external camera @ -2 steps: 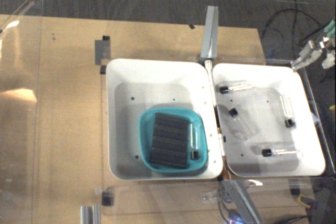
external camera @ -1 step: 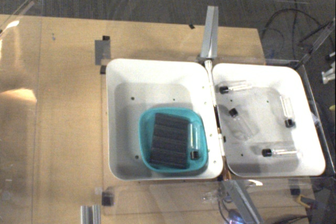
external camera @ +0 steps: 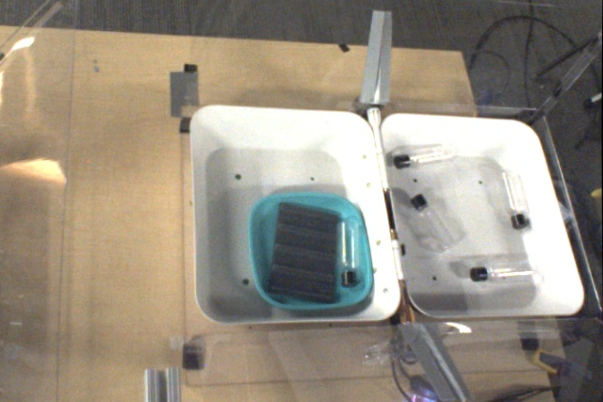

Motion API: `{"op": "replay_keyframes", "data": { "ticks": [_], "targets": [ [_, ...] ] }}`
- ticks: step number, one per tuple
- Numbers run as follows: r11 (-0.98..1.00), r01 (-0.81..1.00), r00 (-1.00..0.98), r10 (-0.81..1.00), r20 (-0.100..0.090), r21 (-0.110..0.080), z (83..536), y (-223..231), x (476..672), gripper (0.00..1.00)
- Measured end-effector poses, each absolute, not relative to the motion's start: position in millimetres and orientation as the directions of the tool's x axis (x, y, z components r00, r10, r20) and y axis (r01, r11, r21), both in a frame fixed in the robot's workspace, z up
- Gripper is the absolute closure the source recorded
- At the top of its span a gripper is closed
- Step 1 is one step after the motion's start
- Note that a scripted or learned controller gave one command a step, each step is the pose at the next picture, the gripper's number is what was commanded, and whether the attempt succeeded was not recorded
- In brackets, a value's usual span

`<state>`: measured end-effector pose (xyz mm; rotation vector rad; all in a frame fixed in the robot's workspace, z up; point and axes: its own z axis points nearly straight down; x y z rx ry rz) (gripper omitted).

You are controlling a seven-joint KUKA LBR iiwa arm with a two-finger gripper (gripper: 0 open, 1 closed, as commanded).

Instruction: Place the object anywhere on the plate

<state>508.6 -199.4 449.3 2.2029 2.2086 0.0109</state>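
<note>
One clear vial (external camera: pixel 347 251) is lying on the teal plate (external camera: pixel 260 240), touching the ridged dark pad (external camera: pixel 303 251); placement seems complete, nothing further appearing needed. Pincer state cannot be told.

Arm pose, wrist angle and gripper state could not be told from camera view.

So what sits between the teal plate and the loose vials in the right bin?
In the camera view, the bins' adjoining white rims separate the teal plate from the vials.
</note>
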Motion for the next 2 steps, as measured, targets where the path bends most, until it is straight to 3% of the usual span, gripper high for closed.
{"op": "replay_keyframes", "data": {
  "ticks": [1, 2],
  "targets": [
    [0.212, 0.977, -0.212, 0.977, -0.003, 0.005, 260.1, -186.7, 510.2, 1.00],
    [0.345, 0.939, -0.345, 0.939, -0.003, 0.006, 226.4, -138.4, 575.1, 1.00]
  ]
}}
